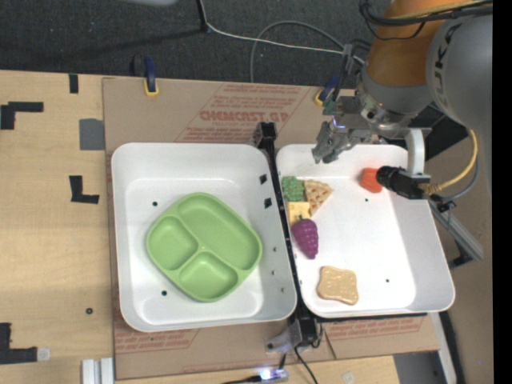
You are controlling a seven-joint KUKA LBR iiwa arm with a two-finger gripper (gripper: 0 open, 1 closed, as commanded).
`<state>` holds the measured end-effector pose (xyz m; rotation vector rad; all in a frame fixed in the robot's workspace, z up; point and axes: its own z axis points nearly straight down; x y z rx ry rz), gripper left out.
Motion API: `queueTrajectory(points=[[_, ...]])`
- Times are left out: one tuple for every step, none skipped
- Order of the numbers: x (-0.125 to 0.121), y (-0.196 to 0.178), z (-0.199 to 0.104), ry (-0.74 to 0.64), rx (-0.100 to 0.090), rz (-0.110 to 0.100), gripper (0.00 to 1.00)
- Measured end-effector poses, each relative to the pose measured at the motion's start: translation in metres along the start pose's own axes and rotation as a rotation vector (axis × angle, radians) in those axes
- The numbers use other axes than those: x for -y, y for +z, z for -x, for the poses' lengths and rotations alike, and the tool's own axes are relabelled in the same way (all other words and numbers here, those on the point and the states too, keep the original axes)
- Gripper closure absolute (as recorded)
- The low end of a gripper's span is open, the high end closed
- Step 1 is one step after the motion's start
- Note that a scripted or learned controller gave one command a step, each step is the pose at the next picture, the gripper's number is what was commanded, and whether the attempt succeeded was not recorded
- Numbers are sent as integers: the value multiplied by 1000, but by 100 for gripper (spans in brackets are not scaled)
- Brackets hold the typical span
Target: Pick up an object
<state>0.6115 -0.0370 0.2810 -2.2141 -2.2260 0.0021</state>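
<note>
Above the right bin (416, 286) far edge, arm reaching down-left, claw (330, 146) empty, fingers slightly parted

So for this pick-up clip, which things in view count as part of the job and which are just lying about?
Job:
gripper, above the right bin
purple grapes
toast slice
orange piece
green, yellow and tan pieces

Lying about:
green divided plate in the left bin
blue-yellow clamp

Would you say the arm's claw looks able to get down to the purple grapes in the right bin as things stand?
Probably yes. The claw hangs over the right bin's far edge, and the purple grapes lie uncovered, though close against the yellow piece and the bin's left wall.
</note>
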Motion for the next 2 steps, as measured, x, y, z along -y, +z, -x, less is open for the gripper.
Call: queueTrajectory(points=[[9,10,-53,1,0,-1,100],[18,41,-104,0,0,-3,100]])
